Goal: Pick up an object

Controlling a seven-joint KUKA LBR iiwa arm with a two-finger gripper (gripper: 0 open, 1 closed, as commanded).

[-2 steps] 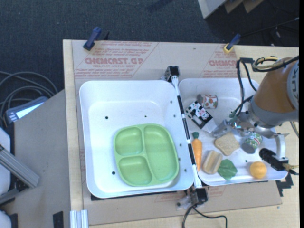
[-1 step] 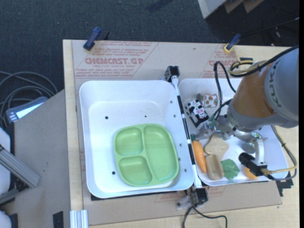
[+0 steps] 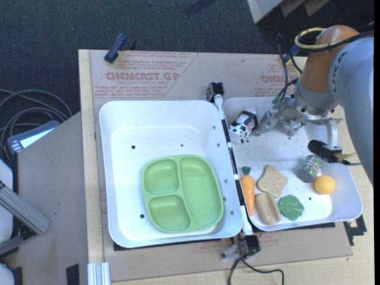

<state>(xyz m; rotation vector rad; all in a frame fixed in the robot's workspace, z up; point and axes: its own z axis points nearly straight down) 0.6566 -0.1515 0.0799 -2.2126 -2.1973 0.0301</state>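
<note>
The pincer (image 3: 274, 121) hangs beside the small black-and-white toy cow (image 3: 242, 127); its grip state is unreadable; descending off-centre could nudge the cow away.

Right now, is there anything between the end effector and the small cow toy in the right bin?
Nothing visible stands between them. The end effector is at the far side of the right bin, just right of the cow toy, with bare bin floor in the gap. The carrot and bread lie nearer the camera.
</note>
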